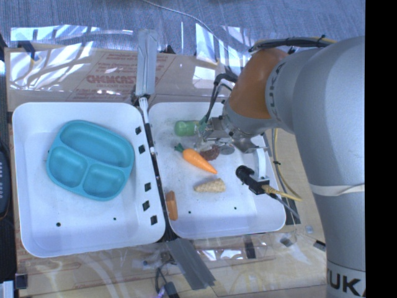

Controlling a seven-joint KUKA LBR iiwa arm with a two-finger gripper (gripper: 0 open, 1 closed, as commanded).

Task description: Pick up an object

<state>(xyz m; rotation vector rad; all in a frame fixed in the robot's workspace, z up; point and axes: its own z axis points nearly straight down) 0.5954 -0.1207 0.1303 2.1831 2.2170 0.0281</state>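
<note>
Carrot (200, 160), corn (209, 185), green piece (185, 128) crowd hand (214, 143) in right bin (248, 219); hand state unclear.

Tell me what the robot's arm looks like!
The arm is big, round and smooth grey, with an orange band near its wrist. Thin black cables loop over it. Dark letters are printed low on its side. Its gripper is small, dark metal.

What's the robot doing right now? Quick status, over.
Gripper low in right bin, above the carrot. Nothing seen held. Green item, corn close by.
</note>
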